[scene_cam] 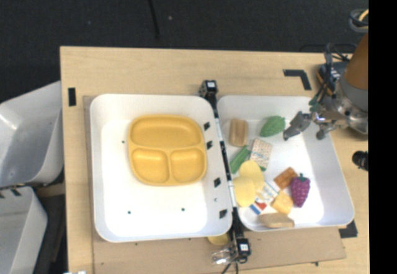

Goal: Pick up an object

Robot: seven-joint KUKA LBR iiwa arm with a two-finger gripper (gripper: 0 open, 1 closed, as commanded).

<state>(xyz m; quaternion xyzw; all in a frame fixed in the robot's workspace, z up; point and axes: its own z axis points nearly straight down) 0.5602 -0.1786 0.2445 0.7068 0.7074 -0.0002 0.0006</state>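
Observation:
My gripper (309, 128) hangs over the back right of the right bin (329, 167), open, its two dark fingers spread with nothing between them. A green leaf-shaped toy (272, 125) lies just left of the left finger, apart from it. Further left is a tan block (238, 132). Toward the bin's front lie a patterned packet (260, 152), a green pod (239, 158), a pale yellow piece (248, 181), an orange block (285, 176), purple grapes (300, 190), a yellow wedge (282, 203) and a beige piece (276, 221).
The left bin (111, 204) holds a yellow divided plate (167, 147). A black clip strip (218, 142) runs between the two bins. The wooden bench (155, 71) surrounds them, and bare white floor of the right bin lies under and in front of the gripper.

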